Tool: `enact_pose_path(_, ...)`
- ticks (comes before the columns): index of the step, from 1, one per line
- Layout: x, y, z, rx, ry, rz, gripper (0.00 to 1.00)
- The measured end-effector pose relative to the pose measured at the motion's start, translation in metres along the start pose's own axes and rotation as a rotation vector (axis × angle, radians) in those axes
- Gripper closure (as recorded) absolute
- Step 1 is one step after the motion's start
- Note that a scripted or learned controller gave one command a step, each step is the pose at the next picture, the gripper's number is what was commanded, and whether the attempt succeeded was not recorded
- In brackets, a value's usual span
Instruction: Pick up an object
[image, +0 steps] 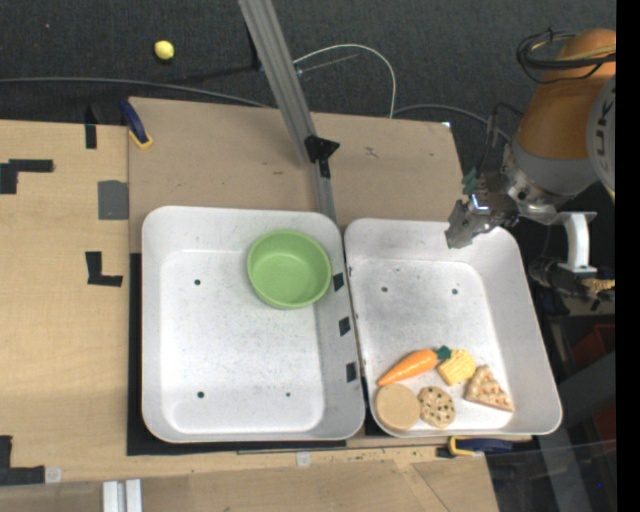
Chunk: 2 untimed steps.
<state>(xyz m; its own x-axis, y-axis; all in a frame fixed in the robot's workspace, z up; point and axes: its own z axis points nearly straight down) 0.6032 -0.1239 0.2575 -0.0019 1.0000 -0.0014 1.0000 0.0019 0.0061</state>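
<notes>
Bench (60, 300): one, pale wood with black tape marks, under a brown board at 12 o'clock. Floor beyond: dark, with cables and one small yellow ball (164, 49) at 11 o'clock. White bins: two, side by side; left bin (180, 340) at 9 o'clock of right bin (440, 310). Arm (565, 120): one, grey and orange, entering from 2 o'clock. Metal pole (285, 85): one, slanting down from 12 o'clock to the seam between bins. Green bowl (289, 268): one, upright, at 1 o'clock within left bin. Gripper (463, 232): one, above the 1 o'clock rim of right bin; opening of jaws not discernible, nothing seen held. Food pieces: five, clustered at 5 o'clock of right bin, well apart from jaws, toward 6 o'clock of them: one carrot (408, 366), one round tan piece (396, 407), one pizza slice (488, 388), one corn piece (456, 365), one cookie (436, 405).
</notes>
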Motion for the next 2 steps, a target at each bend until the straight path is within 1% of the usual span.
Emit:
enact_pose_path(1, 0.000, 0.000, -0.010, 0.006, 0.002, 0.001, 1.00)
enact_pose_path(2, 0.059, -0.001, -0.006, 0.007, 0.003, -0.005, 1.00)
